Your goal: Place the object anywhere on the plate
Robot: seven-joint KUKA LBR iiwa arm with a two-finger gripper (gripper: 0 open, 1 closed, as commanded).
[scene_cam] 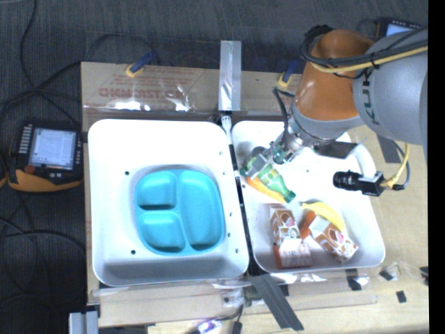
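My arm [393,82] is a thick, smooth grey tube with rounded joints, and some dark lettering shows on its shell, too cropped to read. Above my wrist sits a bulging orange band [334,68], glossy and catching the light. Black cables loop over the top of that band and run back along the grey casing, with a yellowish one among them. Below the orange comes a paler grey wrist flange, narrowing to my gripper [268,160], small and metallic with green on its fingers. A black cylindrical unit juts off a white bracket beside the wrist.
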